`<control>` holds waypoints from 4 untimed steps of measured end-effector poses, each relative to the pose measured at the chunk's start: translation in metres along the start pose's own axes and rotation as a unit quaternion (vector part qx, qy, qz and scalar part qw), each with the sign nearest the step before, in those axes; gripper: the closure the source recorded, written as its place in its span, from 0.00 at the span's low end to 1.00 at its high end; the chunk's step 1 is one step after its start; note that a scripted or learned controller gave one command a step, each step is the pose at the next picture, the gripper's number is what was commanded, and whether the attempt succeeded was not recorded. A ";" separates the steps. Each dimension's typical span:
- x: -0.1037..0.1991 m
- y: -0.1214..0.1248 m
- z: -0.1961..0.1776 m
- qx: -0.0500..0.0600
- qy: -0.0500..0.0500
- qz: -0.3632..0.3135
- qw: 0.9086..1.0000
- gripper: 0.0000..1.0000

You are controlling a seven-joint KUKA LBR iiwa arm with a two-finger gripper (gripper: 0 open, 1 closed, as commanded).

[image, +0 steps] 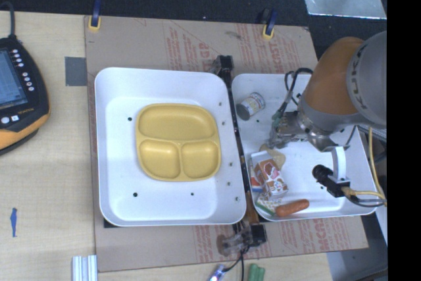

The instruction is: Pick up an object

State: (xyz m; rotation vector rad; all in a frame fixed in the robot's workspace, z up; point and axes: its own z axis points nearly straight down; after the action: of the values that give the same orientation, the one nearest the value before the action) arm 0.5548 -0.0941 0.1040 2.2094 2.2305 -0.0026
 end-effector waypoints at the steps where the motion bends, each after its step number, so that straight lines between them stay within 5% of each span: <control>1: 0.000 0.000 0.000 0.000 0.000 0.000 1.000 0.00; 2: -0.008 -0.060 0.011 -0.001 0.001 0.002 1.000 0.00; 4: -0.004 0.023 0.011 0.000 0.002 0.004 1.000 0.00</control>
State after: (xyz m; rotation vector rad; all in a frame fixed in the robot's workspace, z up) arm 0.5781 -0.0974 0.0931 2.2187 2.2243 0.0012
